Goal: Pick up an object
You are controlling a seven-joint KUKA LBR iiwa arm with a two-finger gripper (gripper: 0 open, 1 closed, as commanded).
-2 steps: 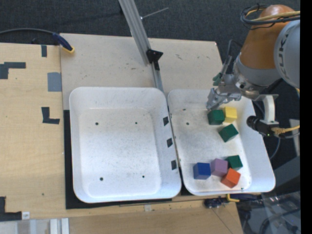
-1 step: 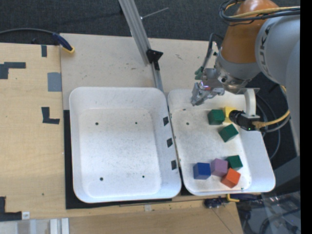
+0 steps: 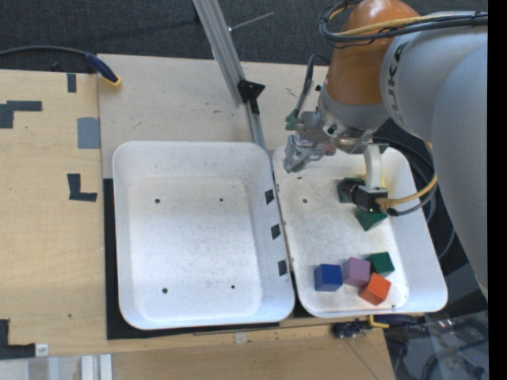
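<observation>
The right bin [image 3: 412, 291] holds a cluster near its front: a blue cube [image 3: 327, 277], a purple cube [image 3: 356, 271], an orange cube [image 3: 376, 290] and a dark green cube [image 3: 382, 262]. Another dark green block [image 3: 370, 218] lies further back, near the bin's right side. My gripper [image 3: 296, 160] hangs over the far left corner of the right bin, close to the wall between the bins. It is well away from all the blocks, and I see nothing between its fingers.
The left bin [image 3: 127, 212] sits beside the right one, and they share a raised double rim [image 3: 276, 220]. A slanted metal bar [image 3: 226, 46] runs down to the bins' far edge. The grey arm [image 3: 444, 77] covers the upper right.
</observation>
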